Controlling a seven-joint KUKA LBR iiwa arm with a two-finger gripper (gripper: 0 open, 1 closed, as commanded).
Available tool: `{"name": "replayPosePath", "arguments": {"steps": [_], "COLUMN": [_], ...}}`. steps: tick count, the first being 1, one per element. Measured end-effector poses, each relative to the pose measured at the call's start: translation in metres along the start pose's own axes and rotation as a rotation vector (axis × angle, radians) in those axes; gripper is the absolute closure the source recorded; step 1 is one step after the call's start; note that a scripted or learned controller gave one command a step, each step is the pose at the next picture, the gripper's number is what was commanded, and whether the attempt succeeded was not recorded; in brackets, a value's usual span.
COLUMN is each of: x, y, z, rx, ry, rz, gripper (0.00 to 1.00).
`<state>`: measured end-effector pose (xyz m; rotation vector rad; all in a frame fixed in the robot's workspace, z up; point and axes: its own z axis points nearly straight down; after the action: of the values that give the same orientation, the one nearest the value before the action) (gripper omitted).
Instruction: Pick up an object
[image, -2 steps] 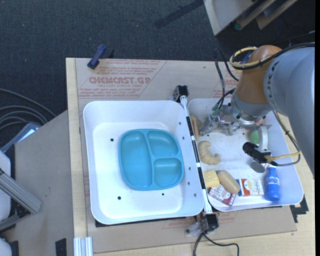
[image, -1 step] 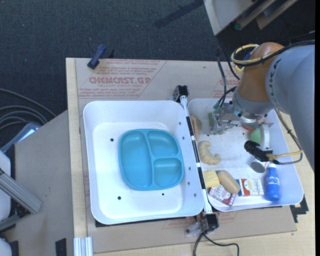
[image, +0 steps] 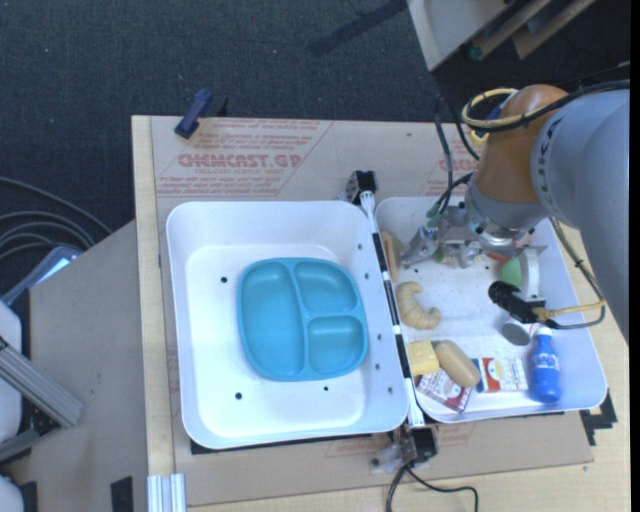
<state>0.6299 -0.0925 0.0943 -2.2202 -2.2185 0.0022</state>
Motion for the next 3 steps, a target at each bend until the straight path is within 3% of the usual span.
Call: {"name": "replayPosePath", "arguments": {"steps": [1,2,3], "x": [-0.008,-0.004,-0.003], "y": [0.022,0.036,0.036], "z": [0.012,0.009,0.009], "rx": [0.01,0.002,0.002], "ry": [0.0,-0.006,-0.007], "rz": [0.001,0.002,0.002], "gripper": [0.0,0.0,0.0]}}
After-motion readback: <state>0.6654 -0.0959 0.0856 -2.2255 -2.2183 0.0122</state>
